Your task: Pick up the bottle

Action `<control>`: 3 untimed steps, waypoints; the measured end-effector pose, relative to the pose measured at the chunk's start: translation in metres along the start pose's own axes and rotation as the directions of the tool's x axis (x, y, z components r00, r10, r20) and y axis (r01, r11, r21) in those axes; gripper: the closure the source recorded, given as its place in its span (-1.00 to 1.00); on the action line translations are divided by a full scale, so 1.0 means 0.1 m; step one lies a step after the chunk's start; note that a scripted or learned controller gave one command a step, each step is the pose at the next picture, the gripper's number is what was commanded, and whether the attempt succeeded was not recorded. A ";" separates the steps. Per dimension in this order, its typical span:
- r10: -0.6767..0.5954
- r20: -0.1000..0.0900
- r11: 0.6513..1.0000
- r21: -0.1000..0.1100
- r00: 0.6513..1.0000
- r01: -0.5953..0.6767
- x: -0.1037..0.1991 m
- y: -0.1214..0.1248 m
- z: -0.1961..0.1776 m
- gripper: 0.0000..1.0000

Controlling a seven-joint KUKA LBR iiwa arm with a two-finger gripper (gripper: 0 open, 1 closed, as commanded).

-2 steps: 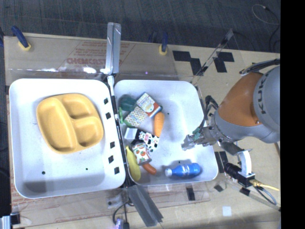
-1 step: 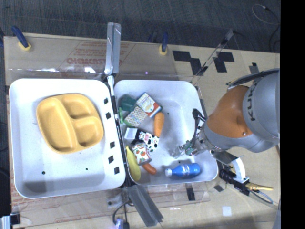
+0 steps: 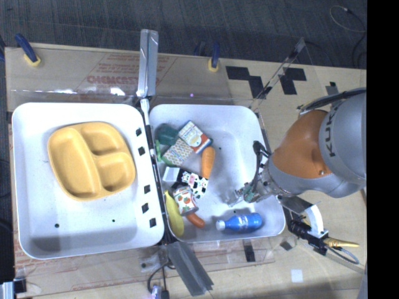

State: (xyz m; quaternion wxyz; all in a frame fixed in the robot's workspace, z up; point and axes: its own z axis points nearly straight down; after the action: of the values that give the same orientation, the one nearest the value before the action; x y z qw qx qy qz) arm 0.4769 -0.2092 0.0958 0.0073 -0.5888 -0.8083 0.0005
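Grey arm with orange band (image 3: 312, 151) bent over right white shallow bin (image 3: 240, 120), pincer (image 3: 246, 195) low inside. Finger spread impossible to tell. Blue plastic bottle with white cap (image 3: 240, 223) lying just below pincer.

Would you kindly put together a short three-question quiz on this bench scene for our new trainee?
1. True or false: the blue bottle lies on its side in the right bin.
2. What sits in the left bin? A) a yellow divided tray B) a red mug C) a green towel
3. Fill in: the bottle's white cap points toward the ____ at the bin's lower left corner.

Key
1. True; it lies near that bin's front edge, below the gripper.
2. A; the yellow divided tray.
3. Banana, which lies along the divider beside a small carrot.
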 end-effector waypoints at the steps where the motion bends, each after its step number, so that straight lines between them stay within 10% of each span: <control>1: -0.007 -0.005 1.000 0.005 1.000 0.007 0.00 0.00 -0.06 1.00; 2: -0.013 -0.010 1.000 0.010 1.000 0.013 0.01 0.00 -0.13 1.00; 3: -0.013 -0.010 1.000 0.010 1.000 0.014 0.01 0.00 -0.13 -1.00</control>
State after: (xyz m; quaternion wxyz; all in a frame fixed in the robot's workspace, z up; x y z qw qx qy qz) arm 0.4772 -0.2084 0.1089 0.0143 -0.5833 -0.8122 0.0015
